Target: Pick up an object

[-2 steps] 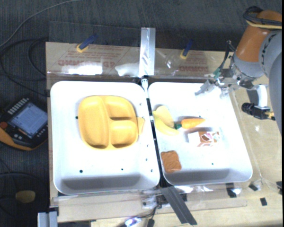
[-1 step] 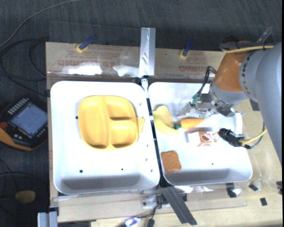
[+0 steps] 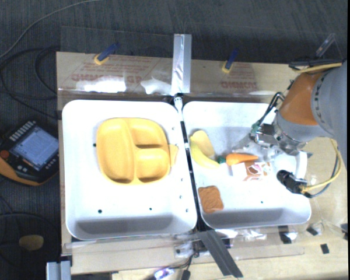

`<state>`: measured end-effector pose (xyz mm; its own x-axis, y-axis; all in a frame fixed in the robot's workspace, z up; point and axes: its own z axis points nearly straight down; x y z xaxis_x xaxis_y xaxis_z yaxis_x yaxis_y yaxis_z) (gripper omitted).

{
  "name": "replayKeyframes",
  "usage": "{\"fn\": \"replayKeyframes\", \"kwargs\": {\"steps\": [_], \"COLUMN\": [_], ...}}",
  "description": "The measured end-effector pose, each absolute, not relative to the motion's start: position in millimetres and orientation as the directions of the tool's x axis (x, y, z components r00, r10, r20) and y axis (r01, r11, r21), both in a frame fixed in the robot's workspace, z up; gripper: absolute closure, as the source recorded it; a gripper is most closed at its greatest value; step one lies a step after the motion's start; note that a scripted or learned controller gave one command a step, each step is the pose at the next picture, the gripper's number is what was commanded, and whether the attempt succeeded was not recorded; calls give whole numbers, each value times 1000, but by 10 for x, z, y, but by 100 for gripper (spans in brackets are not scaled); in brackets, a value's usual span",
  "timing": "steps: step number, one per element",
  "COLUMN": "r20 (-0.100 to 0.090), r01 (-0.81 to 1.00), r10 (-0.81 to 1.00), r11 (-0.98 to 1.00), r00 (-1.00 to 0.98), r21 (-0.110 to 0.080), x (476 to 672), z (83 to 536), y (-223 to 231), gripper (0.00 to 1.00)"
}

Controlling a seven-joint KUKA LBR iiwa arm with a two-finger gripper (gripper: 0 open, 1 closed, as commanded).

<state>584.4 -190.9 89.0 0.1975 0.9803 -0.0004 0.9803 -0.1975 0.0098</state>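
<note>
Yellow tray (image 3: 132, 150) is seen in L bin (image 3: 76, 156). Right of tray, in R bin (image 3: 291, 214): banana (image 3: 202, 149), brown block (image 3: 210, 198) below it, carrot (image 3: 241, 158), then gripper (image 3: 262, 134) w/ jaw state hidden.

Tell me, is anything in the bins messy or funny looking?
Mostly tidy. The yellow tray in the left bin sits slightly crooked, and something yellow pokes out past its right edge. In the right bin, the banana, carrot and brown piece lie loosely scattered. Nothing looks spilled or broken.
</note>
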Motion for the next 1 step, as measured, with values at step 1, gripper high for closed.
{"fn": "replayKeyframes", "kwargs": {"steps": [1], "r20": [-2], "r01": [999], "r10": [999], "r11": [-33], "r00": [33], "r21": [10], "x": [5218], "z": [890], "y": [-1175], "gripper": [0]}}
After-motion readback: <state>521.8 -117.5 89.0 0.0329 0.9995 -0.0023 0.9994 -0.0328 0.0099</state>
